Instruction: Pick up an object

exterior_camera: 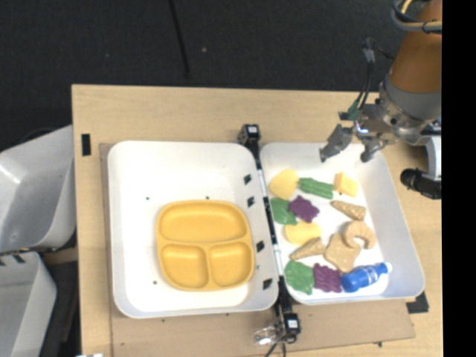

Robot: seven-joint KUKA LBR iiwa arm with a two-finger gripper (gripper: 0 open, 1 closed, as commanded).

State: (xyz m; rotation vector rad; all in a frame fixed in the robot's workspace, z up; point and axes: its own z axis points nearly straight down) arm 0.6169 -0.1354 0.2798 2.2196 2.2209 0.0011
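Blue bottle point(366, 276) label unreadable, toy food in right bin point(398, 199), jaws point(348, 146) spread, nothing between them.

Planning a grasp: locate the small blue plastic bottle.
The small blue plastic bottle lies in the right white bin's near right corner, beside a purple toy.

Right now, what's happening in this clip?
The arm's gripper hangs open above the far end of the right bin, holding nothing. Below it lie toy foods, untouched: a yellow cheese wedge, a green pea pod, purple grapes and a blue bottle. The left bin holds a yellow divided plate.
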